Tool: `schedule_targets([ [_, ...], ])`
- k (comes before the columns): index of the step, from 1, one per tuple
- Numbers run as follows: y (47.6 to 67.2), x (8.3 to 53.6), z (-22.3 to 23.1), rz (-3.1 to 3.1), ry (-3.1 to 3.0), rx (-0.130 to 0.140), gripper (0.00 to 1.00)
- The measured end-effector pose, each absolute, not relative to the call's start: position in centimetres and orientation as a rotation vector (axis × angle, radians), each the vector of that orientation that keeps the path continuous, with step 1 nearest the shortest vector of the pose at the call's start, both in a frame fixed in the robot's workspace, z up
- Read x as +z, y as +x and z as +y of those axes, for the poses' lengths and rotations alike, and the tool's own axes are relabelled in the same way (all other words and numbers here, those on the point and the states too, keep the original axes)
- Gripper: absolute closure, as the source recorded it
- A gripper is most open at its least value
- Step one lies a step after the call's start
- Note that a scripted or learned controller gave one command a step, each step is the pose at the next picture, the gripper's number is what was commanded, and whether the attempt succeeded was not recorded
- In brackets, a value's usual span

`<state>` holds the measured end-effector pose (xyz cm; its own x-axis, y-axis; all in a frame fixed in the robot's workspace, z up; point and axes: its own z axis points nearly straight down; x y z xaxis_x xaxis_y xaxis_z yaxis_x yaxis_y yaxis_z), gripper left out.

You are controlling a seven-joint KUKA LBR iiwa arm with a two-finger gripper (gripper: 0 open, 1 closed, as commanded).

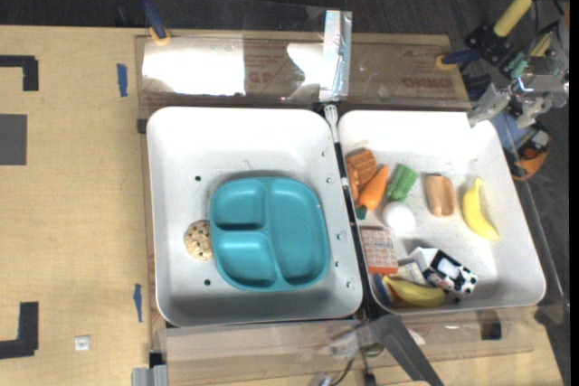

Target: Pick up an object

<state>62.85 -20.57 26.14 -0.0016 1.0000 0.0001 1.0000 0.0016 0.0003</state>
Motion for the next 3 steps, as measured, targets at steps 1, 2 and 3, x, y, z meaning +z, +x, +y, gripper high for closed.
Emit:
schedule_targets([
  [1, 54.7, 9.6, -20.7, 2.394, 2.033, 0.009, 0.00],
  [2, 54.8, 10.6, -20.8, 2.390, 2.032, 0.008, 1.00],
  [3, 62.0, 18.2, -17.1, 2.157, 2.279, 0.004, 1.00],
])
